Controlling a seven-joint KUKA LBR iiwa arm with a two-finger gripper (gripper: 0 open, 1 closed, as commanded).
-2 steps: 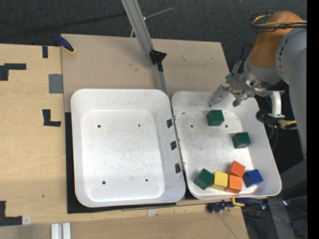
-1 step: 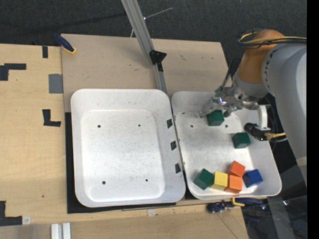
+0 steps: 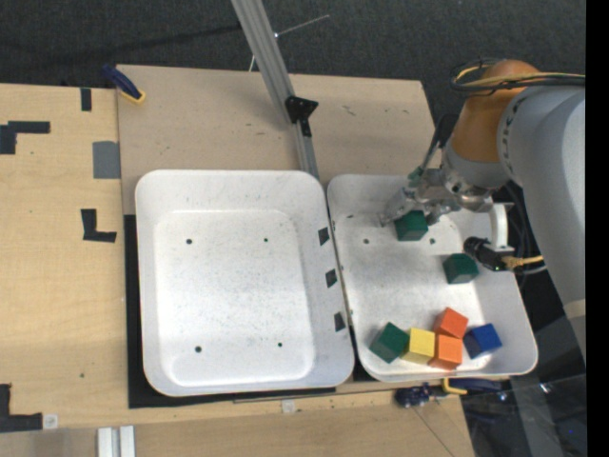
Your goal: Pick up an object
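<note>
Bench [image 3: 57, 208]: tan board with black tape marks along its left part; nothing there bears on the pick.
Left bin [image 3: 152, 198]: bare white floor; it plays no part in a grab made from here.
Right bin [image 3: 357, 255]: all the blocks lie in this one.
Front cluster: a green cube [image 3: 389, 341], yellow cube [image 3: 422, 343], two orange cubes [image 3: 449, 335] and a blue cube [image 3: 483, 339] crowd the near rim, touching or just beside one another. A grab there would risk nudging neighbours or catching two at once.
Lone green block [image 3: 460, 268]: sits apart in mid-bin, near the right wall.
Target, as I judge it: the dark green cube [image 3: 411, 226] near the bin's far end, directly under the pincer [image 3: 419, 208].
Pincer: low over that cube and seemingly at it; whether it is open, closed or gripping cannot be told, since the wrist hides the tips.
Risk: if the cube is caught by an edge or corner, it could twist out on the lift. A descent slightly off centre could shove it along the floor instead.
</note>
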